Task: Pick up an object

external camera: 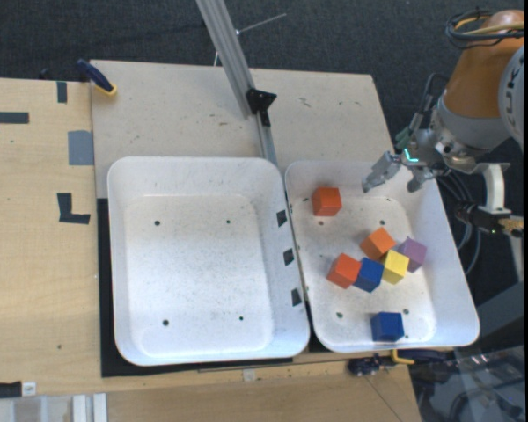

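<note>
Six cubes (370,274), no long axis, below open, unladen pincer (396,175).

You'll find the arm (484,77) cut off by the right edge, and the orange block (378,242) partly hidden behind the yellow block (395,267).

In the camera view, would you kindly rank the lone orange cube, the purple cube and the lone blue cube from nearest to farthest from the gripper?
Measured from the gripper:
1. Lone orange cube, right bin's far-left part.
2. Purple cube, by the right wall.
3. Lone blue cube, near edge.
</note>
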Controlling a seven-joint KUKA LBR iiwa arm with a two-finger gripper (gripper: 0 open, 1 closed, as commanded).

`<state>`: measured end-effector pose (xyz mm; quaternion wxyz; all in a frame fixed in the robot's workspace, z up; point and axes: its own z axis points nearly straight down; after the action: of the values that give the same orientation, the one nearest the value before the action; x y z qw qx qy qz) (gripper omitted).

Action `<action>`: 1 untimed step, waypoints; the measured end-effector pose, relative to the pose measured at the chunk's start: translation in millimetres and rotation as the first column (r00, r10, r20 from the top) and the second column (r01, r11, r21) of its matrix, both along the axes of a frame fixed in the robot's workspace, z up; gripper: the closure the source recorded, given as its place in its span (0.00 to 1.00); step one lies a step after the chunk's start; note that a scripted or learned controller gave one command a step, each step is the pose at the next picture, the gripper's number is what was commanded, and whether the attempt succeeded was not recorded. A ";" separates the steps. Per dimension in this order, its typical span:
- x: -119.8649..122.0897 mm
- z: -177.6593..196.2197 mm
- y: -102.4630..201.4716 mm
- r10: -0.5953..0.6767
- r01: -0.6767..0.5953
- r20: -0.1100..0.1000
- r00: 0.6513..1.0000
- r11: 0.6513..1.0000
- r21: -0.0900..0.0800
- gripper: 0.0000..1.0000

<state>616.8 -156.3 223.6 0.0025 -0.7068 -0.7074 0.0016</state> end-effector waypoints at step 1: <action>1.0 2.6 0.0 0.002 -0.002 0.004 1.000 1.000 -0.001 0.00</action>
<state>617.7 -156.3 226.2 0.0004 -0.7063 -0.7079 0.0005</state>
